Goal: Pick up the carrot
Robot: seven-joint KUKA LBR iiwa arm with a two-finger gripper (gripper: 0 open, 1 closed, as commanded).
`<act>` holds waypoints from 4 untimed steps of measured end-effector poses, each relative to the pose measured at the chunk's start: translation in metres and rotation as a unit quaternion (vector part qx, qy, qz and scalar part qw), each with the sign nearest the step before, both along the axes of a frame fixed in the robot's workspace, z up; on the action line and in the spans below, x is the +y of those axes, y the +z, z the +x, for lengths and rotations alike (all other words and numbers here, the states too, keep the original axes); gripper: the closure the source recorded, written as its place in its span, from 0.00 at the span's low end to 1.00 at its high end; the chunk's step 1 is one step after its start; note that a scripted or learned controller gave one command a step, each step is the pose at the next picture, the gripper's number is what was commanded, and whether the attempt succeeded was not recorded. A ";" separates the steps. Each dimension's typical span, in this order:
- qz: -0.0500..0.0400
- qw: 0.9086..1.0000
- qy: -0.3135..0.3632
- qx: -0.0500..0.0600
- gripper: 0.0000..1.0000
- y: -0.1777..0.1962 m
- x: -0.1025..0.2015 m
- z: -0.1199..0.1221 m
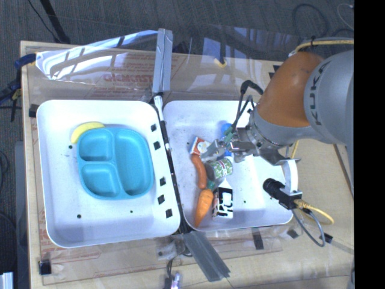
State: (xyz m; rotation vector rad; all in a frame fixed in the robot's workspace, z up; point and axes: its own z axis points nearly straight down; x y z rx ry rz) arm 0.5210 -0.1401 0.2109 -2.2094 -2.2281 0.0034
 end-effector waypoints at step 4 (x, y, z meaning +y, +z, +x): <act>0.000 0.999 0.039 -0.002 1.00 -0.004 0.049 -0.043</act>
